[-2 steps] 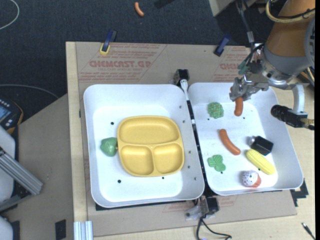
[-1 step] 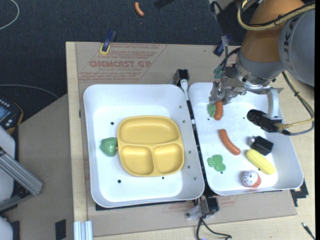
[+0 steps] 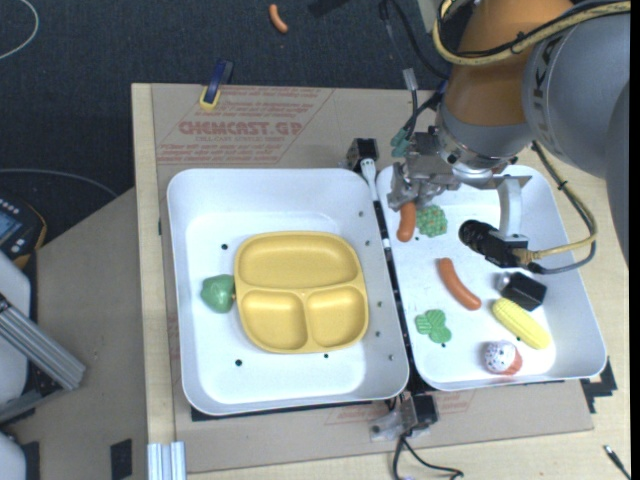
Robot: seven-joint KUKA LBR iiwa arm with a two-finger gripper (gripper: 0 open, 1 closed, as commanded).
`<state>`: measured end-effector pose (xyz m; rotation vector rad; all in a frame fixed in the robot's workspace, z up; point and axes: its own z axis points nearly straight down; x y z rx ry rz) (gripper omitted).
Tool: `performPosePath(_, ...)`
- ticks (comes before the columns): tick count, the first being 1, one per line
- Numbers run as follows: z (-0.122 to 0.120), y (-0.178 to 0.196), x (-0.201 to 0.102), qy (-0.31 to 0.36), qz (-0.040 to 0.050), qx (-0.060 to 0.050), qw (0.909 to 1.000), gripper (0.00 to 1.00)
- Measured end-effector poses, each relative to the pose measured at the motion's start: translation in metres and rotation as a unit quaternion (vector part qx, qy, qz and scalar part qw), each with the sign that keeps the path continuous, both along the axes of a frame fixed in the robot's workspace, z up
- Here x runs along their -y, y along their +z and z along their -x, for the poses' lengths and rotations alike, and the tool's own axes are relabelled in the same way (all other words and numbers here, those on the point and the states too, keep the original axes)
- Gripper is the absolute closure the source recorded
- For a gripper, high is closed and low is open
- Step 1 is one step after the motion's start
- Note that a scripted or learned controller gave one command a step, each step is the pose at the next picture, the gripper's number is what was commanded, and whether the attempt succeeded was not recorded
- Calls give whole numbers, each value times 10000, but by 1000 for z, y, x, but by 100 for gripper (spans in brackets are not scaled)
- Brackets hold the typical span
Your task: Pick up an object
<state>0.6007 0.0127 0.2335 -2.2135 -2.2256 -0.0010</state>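
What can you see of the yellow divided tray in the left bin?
The yellow divided tray looks like matte moulded plastic with rounded corners. It has three compartments: one wide one along the far side and two smaller ones along the near side. It lies flat, right side up, near the middle of the left bin, turned slightly askew to the bin walls. A small green item sits against its left edge. Nothing lies in its compartments.

The grey arm (image 3: 585,78) is reaching in from the right — orange band (image 3: 500,38) above the wrist — with its end effector (image 3: 408,206) pointing downward, fingers closing around an orange sausage (image 3: 406,222).
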Motion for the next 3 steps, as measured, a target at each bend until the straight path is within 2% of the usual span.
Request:
performPosePath(1, 3, -19, -49, -2, 5, -19, 10000, 100)
performPosePath(2, 11, -10, -58, -19, 4, -8, 10000, 100)
performPosePath(3, 0, -14, -62, -22, 10, 15, 10000, 100)
